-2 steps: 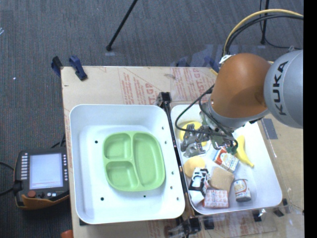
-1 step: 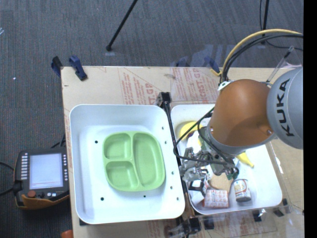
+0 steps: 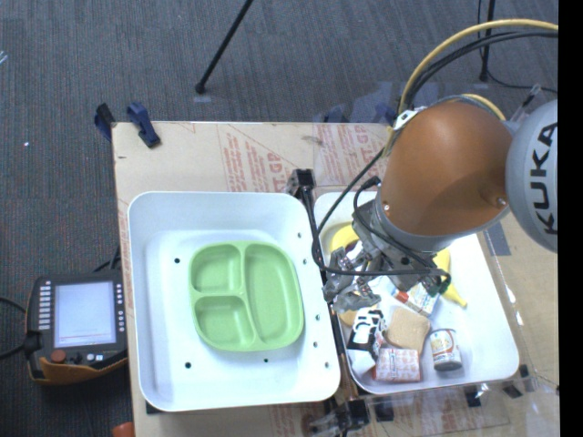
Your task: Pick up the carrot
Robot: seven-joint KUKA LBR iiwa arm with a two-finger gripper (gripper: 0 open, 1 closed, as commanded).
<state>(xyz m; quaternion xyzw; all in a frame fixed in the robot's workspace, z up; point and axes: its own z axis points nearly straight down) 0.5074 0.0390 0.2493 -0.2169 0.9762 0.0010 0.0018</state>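
My gripper [image 3: 363, 279] hangs low over the left half of the right bin [image 3: 496, 335], under the big orange wrist band [image 3: 446, 176], which hides much of the bin. Just below the gripper an orange-tan bit [image 3: 350, 316] peeks out near the bin's left wall; I cannot tell whether it is the carrot. The arm's bulk covers whatever lies directly under the wrist.
The right bin holds a yellow banana [image 3: 341, 238], a tan bread slice [image 3: 407, 332], a small can [image 3: 444, 349], a pink packet [image 3: 397, 364] and a black-and-white item [image 3: 365, 327]. The left bin [image 3: 155, 244] holds a green divided plate [image 3: 246, 296]. A tablet [image 3: 80, 317] lies left of the bench.
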